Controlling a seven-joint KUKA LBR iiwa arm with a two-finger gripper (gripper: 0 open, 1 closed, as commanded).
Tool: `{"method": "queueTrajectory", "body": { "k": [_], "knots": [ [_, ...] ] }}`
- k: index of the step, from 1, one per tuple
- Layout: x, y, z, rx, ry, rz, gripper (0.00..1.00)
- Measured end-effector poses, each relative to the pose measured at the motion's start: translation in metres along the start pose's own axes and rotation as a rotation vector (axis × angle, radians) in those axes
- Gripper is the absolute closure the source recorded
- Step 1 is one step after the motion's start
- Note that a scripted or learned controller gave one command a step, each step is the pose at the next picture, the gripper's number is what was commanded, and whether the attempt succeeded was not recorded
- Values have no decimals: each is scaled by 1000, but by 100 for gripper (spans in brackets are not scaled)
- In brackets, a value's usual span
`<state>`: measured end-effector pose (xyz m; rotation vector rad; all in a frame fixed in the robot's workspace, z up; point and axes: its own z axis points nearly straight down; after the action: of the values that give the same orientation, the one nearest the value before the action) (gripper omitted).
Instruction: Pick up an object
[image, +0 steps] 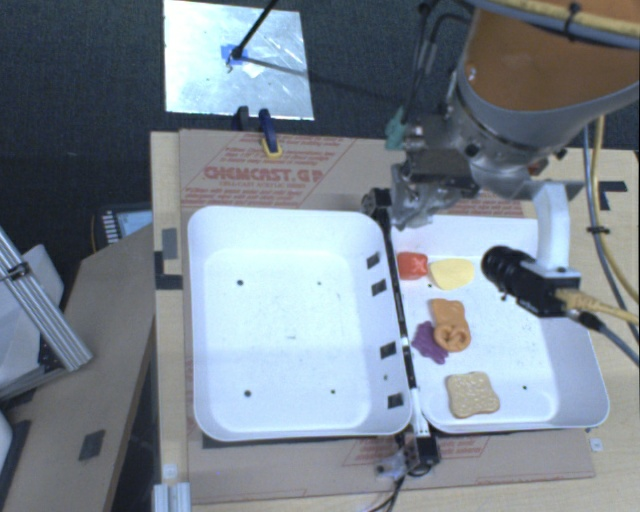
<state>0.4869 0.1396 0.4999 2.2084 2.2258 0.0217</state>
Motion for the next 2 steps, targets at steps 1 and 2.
{"method": "queueTrajectory", "body": {
  "k": [1,2],
  "knots": [
    [66,-2,49,17,-5,-3,100],
    [57,1,-40,3,0,2,100]
  ]
}}
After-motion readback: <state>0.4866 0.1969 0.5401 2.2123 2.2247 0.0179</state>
